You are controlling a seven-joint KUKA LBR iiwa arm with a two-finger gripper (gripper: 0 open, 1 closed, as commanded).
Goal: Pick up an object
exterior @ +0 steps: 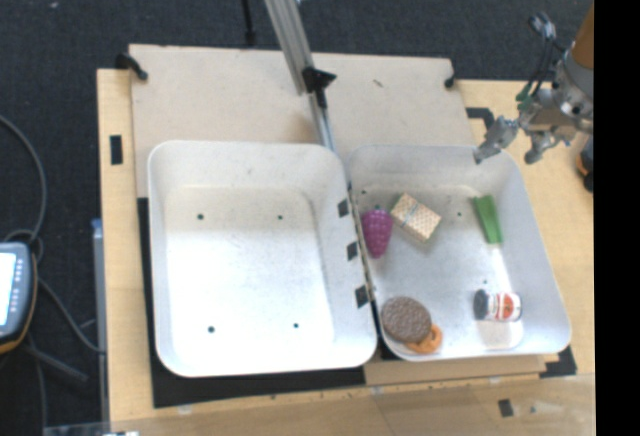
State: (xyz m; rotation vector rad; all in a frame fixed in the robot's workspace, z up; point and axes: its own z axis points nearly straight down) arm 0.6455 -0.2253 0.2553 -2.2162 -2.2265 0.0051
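Green block (pixel 487 220), near the right bin's (pixel 545 269) far rim, looks light, stiff; grip its long sides. Gripper (pixel 510 146) hovers just beyond that rim, fingers spread, holding nothing.

Single fixed cam, mounted above bench, looks down at a slant. Far enough to frame both bins whole: left bin (pixel 250 259) lower-left of centre, right bin (pixel 535 254) lower-right. Bench (pixel 230 99) back edge sits in upper frame, dark floor beyond. Arm enters at upper-right edge.
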